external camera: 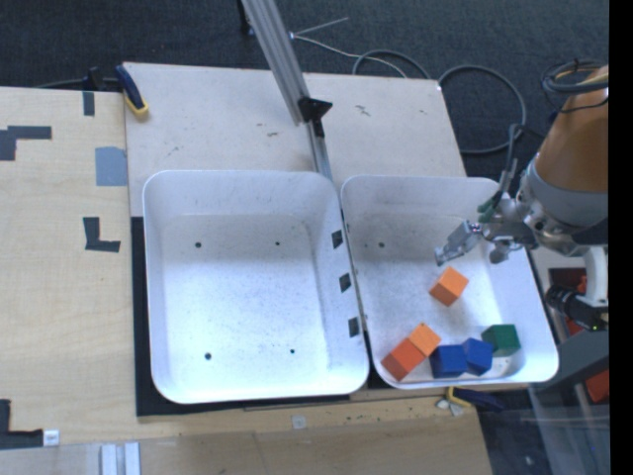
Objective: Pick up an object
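There are no words, numbers, labels or signs to read here.

The tool (475,244) hangs open just above an orange cube (449,286).
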Available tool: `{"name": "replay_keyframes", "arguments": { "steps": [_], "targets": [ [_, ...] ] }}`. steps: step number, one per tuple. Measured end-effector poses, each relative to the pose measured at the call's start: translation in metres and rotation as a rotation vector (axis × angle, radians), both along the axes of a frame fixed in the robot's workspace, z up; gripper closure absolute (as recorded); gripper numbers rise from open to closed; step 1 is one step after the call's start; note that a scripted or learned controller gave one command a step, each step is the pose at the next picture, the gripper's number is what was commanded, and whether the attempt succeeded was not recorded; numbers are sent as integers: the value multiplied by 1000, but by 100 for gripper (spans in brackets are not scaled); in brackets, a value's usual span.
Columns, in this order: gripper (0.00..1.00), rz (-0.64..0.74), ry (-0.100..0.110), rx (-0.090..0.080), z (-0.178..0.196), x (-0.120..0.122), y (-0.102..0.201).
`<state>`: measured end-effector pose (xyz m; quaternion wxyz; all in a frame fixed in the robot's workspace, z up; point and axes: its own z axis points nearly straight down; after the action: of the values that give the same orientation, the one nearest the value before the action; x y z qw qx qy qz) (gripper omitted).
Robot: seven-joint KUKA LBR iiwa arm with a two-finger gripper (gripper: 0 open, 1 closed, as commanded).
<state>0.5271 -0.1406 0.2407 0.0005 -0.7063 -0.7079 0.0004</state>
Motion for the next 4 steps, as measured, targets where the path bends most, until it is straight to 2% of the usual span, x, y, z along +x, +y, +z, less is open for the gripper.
{"name": "replay_keyframes", "arguments": {
  "steps": [1,2,3,4],
  "targets": [
    [0,1,2,1,-4,-17,28],
    [100,2,2,0,6,-16,27],
    [100,3,2,0,16,-16,28],
    [0,3,3,0,15,-16,28]
  ]
}}
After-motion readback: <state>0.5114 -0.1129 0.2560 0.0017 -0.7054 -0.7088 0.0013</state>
